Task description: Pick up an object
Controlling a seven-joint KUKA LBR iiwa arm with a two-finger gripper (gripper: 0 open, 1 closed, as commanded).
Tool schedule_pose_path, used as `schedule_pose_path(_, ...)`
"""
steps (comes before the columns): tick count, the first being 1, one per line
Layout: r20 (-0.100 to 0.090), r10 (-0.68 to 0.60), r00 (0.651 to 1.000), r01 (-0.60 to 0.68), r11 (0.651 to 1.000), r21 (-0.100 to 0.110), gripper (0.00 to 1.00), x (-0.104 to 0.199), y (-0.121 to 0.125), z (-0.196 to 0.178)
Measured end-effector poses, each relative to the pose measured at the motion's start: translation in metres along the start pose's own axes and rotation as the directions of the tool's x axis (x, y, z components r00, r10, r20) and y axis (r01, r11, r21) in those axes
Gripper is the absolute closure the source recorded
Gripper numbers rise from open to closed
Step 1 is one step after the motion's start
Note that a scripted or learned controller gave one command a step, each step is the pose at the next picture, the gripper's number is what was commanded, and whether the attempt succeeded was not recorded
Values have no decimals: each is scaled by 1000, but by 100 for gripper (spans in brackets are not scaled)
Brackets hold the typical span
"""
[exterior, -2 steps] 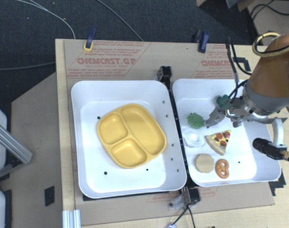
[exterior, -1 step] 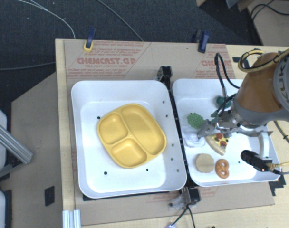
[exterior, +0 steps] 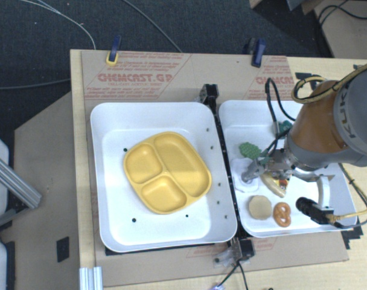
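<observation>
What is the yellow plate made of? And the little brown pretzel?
The yellow plate looks like smooth, slightly shiny molded plastic, with three pressed-in sections. The pretzel is probably a plastic or rubber toy: its color is even and glossy, though it is too small to be sure.

The tabletop [exterior: 171,71] is a pale board printed with red lettering. Two clamps sit on its far edge: a yellow-and-blue clamp [exterior: 113,51] at the left and a blue clamp [exterior: 256,51] further right. A black bracket [exterior: 209,93] stands between the bins at their far ends. Thin cables [exterior: 63,17] lie across the dark carpet [exterior: 171,11] beyond the tabletop.
</observation>
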State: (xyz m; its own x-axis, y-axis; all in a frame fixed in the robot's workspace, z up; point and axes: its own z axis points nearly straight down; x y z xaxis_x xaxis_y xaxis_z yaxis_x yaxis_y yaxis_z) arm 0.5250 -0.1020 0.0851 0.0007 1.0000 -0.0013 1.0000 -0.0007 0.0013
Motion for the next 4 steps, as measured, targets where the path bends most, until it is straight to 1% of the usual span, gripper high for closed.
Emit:
schedule_pose_path(1, 6, 2, 1000, -2, 1000, -14, 100, -3, 3, -16)
schedule_pose_path(2, 0, -2, 1000, 2, 1000, -4, 100, 2, 7, -78)
schedule_pose_path(3, 0, -2, 1000, 2, 1000, -5, 100, 9, 10, -124)
schedule_pose_path(4, 0, -1, 1000, 1, 1000, -3, 100, 9, 11, -145)
